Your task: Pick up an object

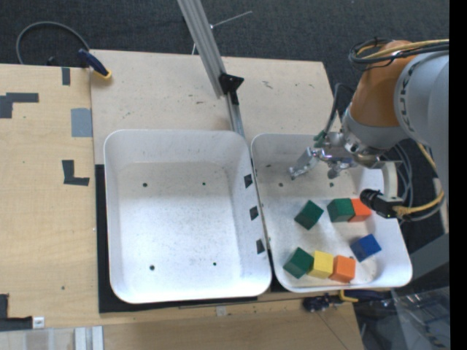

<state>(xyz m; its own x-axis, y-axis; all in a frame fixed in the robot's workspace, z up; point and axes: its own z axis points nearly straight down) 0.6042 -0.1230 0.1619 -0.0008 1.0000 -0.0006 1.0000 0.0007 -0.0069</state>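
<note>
Nearest the worktop's [44, 217] front edge, green [298, 262], yellow [322, 263] and orange cubes [343, 267] line the right bin's [277, 152] front wall. Further back sit more cubes [309, 214]. Beyond, the gripper [315, 163] hovers, jaws open, holding nothing.

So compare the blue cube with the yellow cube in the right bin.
The blue cube lies apart from its neighbours nearer the right bin's right wall; the yellow cube is wedged in a row, touching a green cube and an orange cube. The blue one sits turned; the yellow sits squarer. Both look similar in size.
</note>
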